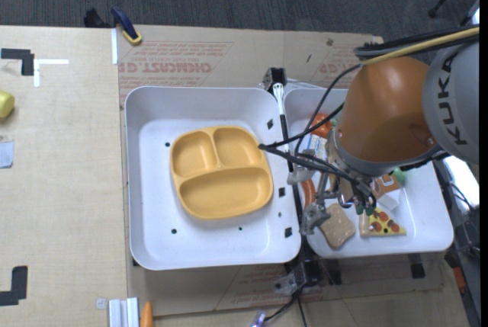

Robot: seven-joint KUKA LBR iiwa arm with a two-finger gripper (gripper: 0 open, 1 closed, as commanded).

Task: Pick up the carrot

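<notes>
Gripper (329, 205) low over right bin (427, 238), perhaps beside carrot (307, 189).

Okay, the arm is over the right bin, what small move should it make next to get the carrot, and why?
Probably shift the tool a little toward the left bin and farther from the camera. It sits over the brown bread-like piece, while the orange carrot lies beside the bin's left wall, partly behind cables.

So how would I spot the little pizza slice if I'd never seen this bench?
Find the right-hand white bin, the one under the grey and orange arm. Look to its front edge: the pizza slice lies flat there, just right of a brown slice of bread. It is the triangular piece with red dots on yellow.
</notes>
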